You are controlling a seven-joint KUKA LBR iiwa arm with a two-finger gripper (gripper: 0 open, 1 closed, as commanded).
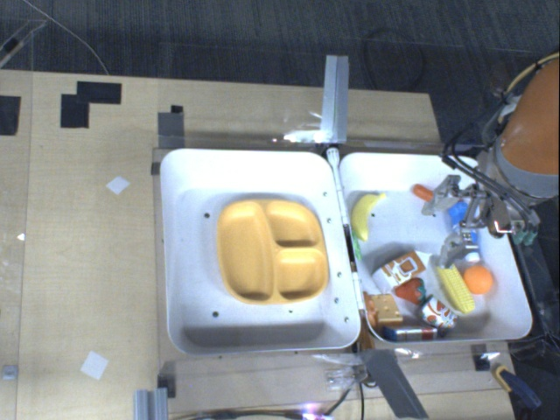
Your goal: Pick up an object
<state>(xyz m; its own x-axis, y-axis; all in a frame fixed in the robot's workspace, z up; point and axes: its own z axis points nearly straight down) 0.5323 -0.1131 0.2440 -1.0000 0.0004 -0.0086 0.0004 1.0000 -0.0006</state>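
My gripper (450, 218) hangs over the right bin (516, 322), reaching in from the right. Its two grey fingers (447, 187) stand apart, so it is open. A blue object (458, 210) lies under the gap between them; I cannot tell if they touch it. An orange carrot-like piece (423, 192) lies just beyond the far finger. Close to the near finger lie a yellow corn cob (455, 289) and an orange ball (479, 279). A yellow banana (364, 213) rests at the bin's left side.
A red-and-white box (401, 269), a red strawberry-like piece (409, 290), a brown block (382, 308) and a small can (437, 311) crowd the right bin's near side. The left bin (188, 234) bears a yellow divided tray (269, 249). A metal post (335, 99) stands behind the bins.
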